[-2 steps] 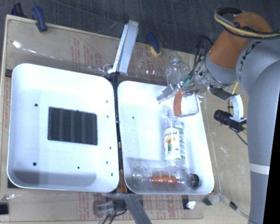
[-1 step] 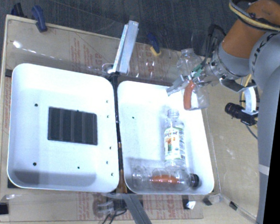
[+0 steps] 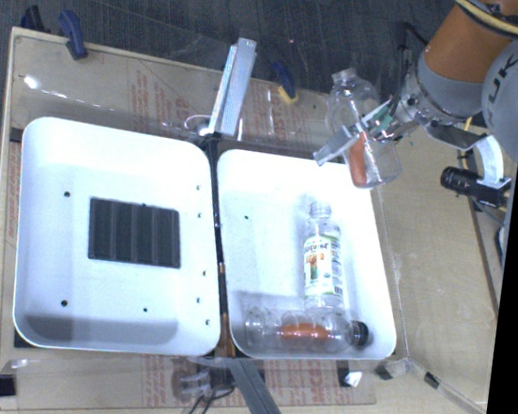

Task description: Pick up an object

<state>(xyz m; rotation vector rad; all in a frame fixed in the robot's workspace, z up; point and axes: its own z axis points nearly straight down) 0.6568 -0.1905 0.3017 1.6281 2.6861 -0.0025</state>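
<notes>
From above, the pincer [image 3: 371,131] is hanging over the far edge of the right bin [image 3: 263,249], clamped on a clear bottle [image 3: 356,134] lifted off the surface. Two more bottles are lying in that bin: one upright-labelled [image 3: 321,262], one along the near wall [image 3: 304,329]. The left bin [image 3: 56,165] is carrying a dark grate [image 3: 134,232].

Two shallow bins of smooth white plastic, the left bin [image 3: 40,220] and the right bin [image 3: 245,237], have a soft sheen. A matt dark ribbed panel [image 3: 135,233] lies in the left one. In the right bin lie a clear glossy plastic bottle with a paper-like label [image 3: 322,262] and a second clear bottle [image 3: 304,329], also shiny. The bench [image 3: 421,270] looks like pale matt board. The arm [image 3: 469,49] is smooth grey and orange.
</notes>
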